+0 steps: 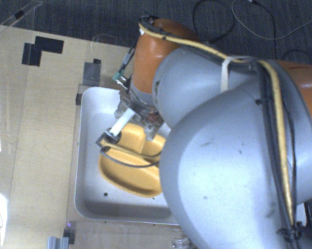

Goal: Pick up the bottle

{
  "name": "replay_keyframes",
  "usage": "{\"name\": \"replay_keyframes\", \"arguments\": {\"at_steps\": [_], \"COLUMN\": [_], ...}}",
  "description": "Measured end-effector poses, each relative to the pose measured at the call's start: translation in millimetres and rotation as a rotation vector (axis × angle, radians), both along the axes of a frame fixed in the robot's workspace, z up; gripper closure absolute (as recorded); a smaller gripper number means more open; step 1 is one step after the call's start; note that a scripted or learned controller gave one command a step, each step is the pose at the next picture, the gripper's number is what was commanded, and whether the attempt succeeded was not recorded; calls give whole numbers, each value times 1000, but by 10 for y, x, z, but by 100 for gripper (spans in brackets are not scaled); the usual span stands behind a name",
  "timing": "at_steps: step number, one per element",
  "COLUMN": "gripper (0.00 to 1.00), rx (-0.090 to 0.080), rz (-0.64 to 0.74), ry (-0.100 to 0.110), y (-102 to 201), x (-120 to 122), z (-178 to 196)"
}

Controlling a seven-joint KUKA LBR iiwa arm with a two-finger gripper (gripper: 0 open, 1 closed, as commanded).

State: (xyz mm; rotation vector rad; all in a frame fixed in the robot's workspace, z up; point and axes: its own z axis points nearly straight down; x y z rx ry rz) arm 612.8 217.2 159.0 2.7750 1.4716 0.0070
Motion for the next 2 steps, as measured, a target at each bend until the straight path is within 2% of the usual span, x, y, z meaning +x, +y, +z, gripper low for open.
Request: {"name": "replay_keyframes", "arguments": {"at_steps": [1, 2], "gripper": [0, 0], "rx": [0, 0], "rz": [-10, -25], "ry": [3, 4], "y": [-1074, -1118], "x": [-207, -971], "z": [319, 252]}}
